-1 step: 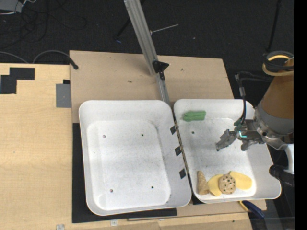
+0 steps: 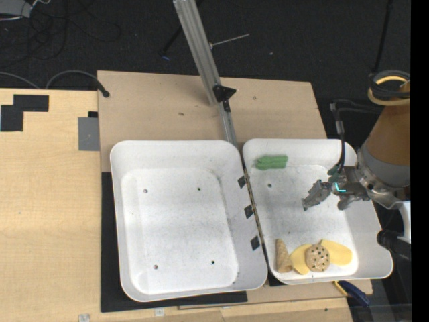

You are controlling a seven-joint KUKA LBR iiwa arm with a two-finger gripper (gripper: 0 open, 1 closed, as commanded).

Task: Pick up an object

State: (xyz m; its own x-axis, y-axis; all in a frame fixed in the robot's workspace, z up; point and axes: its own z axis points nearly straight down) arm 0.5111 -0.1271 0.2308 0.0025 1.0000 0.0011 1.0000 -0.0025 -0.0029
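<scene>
White bins sit side by side. The gripper (image 2: 322, 196) hangs over the right bin (image 2: 295, 154), fingers spread with nothing between them. A green block (image 2: 271, 162) lies near the far wall. Yellow pieces (image 2: 335, 253), a cookie (image 2: 317, 257) and a cone (image 2: 283, 255) bunch together at the near edge, hard to tell apart.
</scene>
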